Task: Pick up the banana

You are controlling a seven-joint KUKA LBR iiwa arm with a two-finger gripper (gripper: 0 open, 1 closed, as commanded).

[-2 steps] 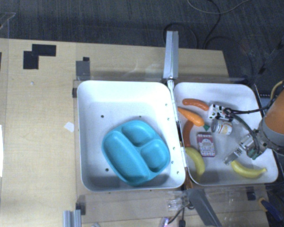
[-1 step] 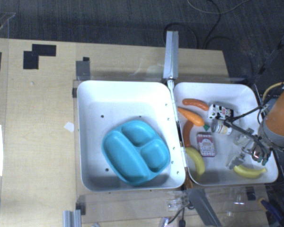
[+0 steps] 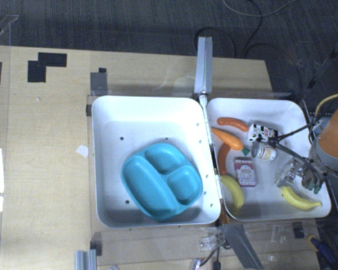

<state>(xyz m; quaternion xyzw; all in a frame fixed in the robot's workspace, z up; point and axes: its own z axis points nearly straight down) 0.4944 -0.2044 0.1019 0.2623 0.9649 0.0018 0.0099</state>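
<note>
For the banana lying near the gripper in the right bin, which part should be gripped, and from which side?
Likely best is the middle of the banana, approached from straight above. It lies flat on the right bin's floor, so the fingers can close across its narrow width. The gripper is already close above it; the bin wall beside its right tip leaves little room there.

Arm (image 3: 333,135) enters from the right, orange band above the wrist. Gripper (image 3: 296,176) is lowered and angled down-left, with cabling running up-left from it toward the wrist.
</note>
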